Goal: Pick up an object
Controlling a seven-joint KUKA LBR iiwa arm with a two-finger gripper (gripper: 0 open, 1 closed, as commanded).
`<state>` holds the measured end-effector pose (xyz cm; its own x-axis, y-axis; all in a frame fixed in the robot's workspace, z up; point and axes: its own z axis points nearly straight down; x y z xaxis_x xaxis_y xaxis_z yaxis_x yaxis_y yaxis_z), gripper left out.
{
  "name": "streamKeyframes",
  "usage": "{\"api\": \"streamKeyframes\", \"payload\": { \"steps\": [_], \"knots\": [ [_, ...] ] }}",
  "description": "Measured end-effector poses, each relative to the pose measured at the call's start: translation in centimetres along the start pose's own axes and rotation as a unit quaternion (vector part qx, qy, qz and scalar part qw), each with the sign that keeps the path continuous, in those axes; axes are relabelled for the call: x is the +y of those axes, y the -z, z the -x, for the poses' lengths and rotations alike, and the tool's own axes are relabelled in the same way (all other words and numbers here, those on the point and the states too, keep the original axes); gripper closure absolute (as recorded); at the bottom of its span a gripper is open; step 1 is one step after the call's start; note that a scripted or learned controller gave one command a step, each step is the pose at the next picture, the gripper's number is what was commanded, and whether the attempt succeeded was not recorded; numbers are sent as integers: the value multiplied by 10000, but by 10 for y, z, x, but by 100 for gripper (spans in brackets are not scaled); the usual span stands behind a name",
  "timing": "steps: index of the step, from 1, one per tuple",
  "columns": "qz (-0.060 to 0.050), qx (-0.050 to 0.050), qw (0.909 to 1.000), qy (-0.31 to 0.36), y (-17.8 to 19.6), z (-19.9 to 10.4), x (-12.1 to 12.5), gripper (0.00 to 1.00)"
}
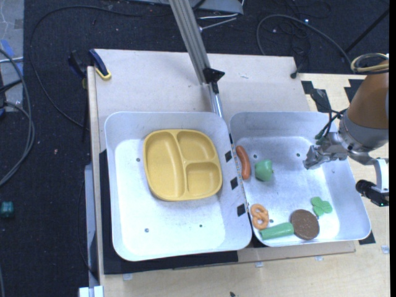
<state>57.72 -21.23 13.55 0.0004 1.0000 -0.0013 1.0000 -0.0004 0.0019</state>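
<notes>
I see arm (365, 113) reaching in from right, gripper (314, 158) low over right bin (281, 125), near its right wall. Cannot tell from here how it is set. Nothing visibly held. Toys in right bin: sausage (244, 163) by left wall, green block (264, 170) beside it, pretzel (259, 215), green stick (276, 231), brown disc (304, 224), green piece (321, 206). Yellow divided plate (182, 164) in left bin (124, 184). Both bins on worktop (154, 82).

Dark carpet floor (49, 166) — black cables (43, 54) strewn; pale wooden bench (154, 82).
</notes>
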Motion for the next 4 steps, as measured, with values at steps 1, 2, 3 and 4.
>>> {"api": "streamKeyframes", "payload": {
  "steps": [1,2,3,4],
  "knots": [
    [16,-3,10000,14,43,-3,0,100],
    [11,-2,10000,12,68,-3,1,100],
    [-8,16,10000,40,61,-56,8,100],
    [-9,18,10000,43,58,-105,16,100]
  ]
}}
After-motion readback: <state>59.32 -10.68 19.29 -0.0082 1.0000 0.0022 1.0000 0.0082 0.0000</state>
